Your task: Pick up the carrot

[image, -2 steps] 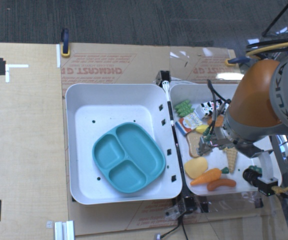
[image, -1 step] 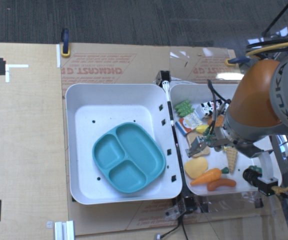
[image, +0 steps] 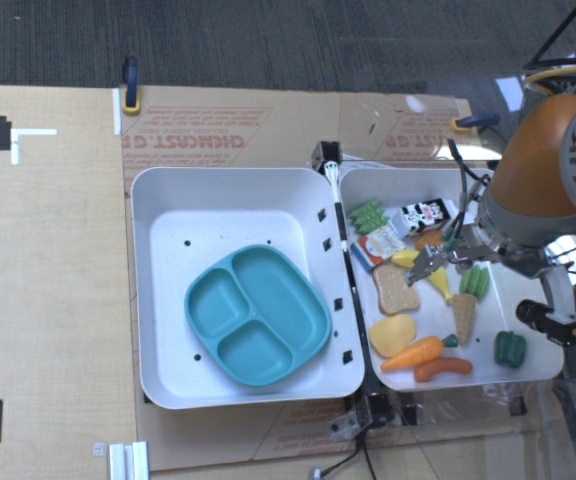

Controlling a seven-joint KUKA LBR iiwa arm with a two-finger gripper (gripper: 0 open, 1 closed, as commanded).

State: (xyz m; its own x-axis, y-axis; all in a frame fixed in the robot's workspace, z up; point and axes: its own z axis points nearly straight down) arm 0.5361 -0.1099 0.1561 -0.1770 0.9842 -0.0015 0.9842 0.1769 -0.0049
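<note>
Right bin (image: pixel 538 368), near front: carrot (image: pixel 411 353) lies free | pincer (image: pixel 430 264) above toast (image: pixel 397 290); finger spread unreadable

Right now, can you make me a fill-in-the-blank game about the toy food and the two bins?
1. The carrot lies in the ____ bin.
2. The tray with three sections is coloured ____.
3. The tray sits in the ____ bin.
4. The gripper is above the slice of ____.

Missing words: right; blue; left; bread
</note>
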